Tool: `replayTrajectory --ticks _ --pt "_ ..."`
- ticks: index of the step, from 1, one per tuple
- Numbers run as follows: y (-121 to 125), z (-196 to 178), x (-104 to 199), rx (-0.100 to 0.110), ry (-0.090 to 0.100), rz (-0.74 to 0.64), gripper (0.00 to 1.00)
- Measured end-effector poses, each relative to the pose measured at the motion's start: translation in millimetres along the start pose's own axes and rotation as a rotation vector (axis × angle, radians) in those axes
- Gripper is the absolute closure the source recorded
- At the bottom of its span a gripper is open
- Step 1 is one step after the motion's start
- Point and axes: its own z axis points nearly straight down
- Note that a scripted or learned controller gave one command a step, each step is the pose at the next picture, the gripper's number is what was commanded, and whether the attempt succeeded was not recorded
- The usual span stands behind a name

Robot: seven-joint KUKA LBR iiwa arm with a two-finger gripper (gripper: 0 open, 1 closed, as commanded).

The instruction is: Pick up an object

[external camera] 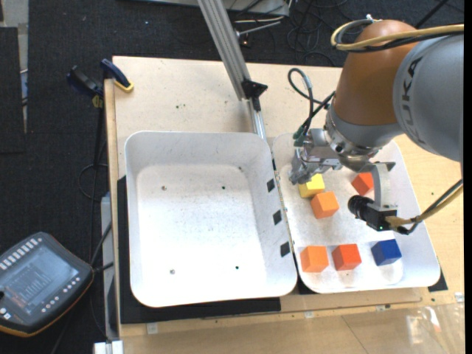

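The arm (402,72) reaches in from the right of the frame and its gripper (308,169) hangs low over the upper part of the right bin (413,268), right at the yellow block (312,184), which lies just below and partly under the metal wrist; whether the gripper is spread, closed or gripping anything cannot be told from here, since the wrist body hides that spot, so I judge the pick as not yet shown to be done: nothing is seen lifted clear, and every block appears to rest on the bin floor. Touching the yellow block at its lower right is an orange block (324,204); a red-orange block (361,184) sits to the right of centre, partly behind a black fitting. Along the lower edge of that bin stand three more in a row, well apart from the gripper: an orange cube (315,258), a red cube (346,257) and a blue cube (386,251). What is left, as I read it, is closing on one block and raising it. The left bin (140,161) fills the middle of the frame, its floor speckled with small dark marks. Both bins sit on a pale wooden bench (192,87), with a slanted metal strut (225,35) crossing the upper centre, a clamp (99,80) at the upper left corner of the board, and a teach pendant (37,282) at the lower left on dark flooring
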Motion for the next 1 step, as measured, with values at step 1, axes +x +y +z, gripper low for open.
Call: replayTrajectory --ticks 1 --pt "11.0 4.9 48.3 -0.004 0.000 0.000 1.00"
